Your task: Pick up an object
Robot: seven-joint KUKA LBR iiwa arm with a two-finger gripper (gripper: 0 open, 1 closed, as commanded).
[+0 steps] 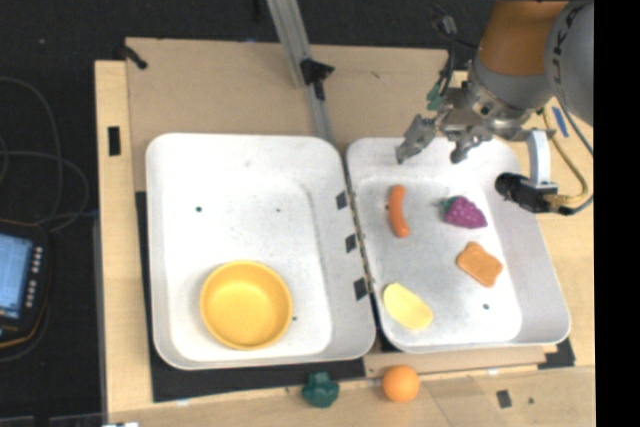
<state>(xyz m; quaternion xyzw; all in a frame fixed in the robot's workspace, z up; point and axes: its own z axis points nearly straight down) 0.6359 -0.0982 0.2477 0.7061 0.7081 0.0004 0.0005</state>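
The 2 white bins sit edge to edge, the left bin (180,185) bare across its upper half with a yellow bowl (246,304) near its front edge, and the right bin (535,305) with open floor in its middle. Above the right bin's far edge hangs the gripper (438,147), its 2 fingers spread wide with nothing between them. Below it lie a sausage (398,211), purple grapes (463,211), an orange bread piece (479,264) and a pale yellow piece (406,306) near the front edge, all apart from each other; an orange ball (400,383) and a green toy (320,390) rest on the bench outside.
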